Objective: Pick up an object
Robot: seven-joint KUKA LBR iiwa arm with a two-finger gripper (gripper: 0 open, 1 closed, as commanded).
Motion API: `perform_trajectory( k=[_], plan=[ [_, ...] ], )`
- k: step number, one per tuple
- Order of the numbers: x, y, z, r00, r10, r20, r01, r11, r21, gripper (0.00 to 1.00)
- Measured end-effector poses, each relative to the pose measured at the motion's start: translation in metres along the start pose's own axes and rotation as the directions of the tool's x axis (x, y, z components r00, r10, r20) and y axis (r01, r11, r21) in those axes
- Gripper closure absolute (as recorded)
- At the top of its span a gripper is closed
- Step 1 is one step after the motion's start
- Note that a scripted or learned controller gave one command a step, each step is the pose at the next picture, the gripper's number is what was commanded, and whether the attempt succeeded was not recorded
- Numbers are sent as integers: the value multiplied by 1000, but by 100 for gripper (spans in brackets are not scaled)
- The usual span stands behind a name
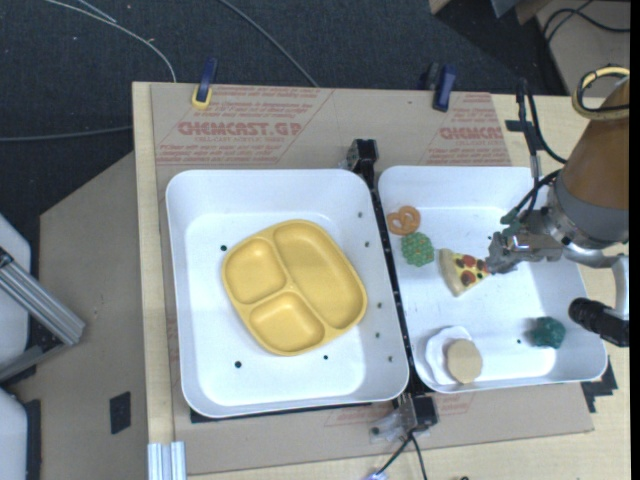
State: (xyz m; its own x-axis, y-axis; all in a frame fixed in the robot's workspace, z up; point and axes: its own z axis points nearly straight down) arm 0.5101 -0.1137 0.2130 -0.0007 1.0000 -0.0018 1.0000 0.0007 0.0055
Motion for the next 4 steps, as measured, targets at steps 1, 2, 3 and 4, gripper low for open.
perform_trajectory(
  k=[1,2,3,4],
  plan=[
    [0,1,-37,1000,0,0,0,1000,0,100],
    [49,19,-42,1000,-4,-1,4,1000,2,100],
    [104,44,-42,1000,-5,-2,5,1000,2,100],
    [160,69,-38,1000,-5,-2,5,1000,2,100]
  ],
)
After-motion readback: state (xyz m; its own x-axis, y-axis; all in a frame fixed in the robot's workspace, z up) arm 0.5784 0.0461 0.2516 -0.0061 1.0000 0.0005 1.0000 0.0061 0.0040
